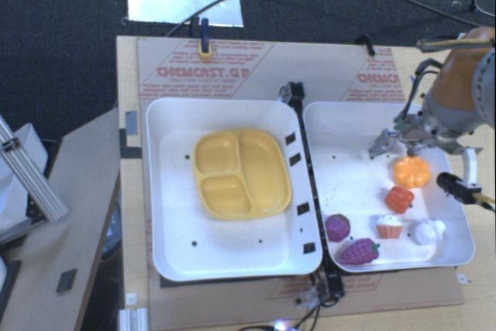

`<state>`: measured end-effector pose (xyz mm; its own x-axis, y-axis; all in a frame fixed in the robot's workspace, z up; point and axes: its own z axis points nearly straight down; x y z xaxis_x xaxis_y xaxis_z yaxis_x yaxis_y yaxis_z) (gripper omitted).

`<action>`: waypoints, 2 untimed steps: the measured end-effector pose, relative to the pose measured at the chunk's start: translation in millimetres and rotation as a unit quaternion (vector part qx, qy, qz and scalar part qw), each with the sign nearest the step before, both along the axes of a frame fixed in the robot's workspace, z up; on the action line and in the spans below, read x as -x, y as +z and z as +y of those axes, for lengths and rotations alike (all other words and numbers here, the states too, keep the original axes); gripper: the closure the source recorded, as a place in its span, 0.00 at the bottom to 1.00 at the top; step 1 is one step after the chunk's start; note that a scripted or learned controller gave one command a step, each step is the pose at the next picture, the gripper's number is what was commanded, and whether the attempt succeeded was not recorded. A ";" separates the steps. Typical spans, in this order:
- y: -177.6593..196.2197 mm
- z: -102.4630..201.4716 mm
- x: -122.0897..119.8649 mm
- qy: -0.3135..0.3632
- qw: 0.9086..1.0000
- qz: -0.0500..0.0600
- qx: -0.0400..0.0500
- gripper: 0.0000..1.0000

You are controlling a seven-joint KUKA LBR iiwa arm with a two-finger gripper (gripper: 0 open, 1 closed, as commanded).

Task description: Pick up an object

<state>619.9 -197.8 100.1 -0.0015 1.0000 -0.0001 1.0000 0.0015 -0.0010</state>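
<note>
Bench [132,190] bears two white bins [170,167]

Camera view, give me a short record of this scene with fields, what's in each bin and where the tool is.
left bin: yellow tray with three compartments, nothing in them
right bin: pumpkin, red pepper, cupcake, white toy, purple ball, grapes
item layout: toys clustered in the near right part of the right bin
arm: reaches in from the right, over the right bin's far right
tool: just beyond the pumpkin, nothing seen between its fingers
task state: no object lifted yet
</note>
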 end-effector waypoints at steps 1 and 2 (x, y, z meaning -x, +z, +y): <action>-15.7 0.4 -0.9 0.001 1.000 -0.001 0.000 0.00; -3.6 0.3 -2.2 0.001 1.000 -0.003 0.001 1.00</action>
<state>622.1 -197.6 96.5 -0.0040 1.0000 -0.0021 1.0000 0.0041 0.0056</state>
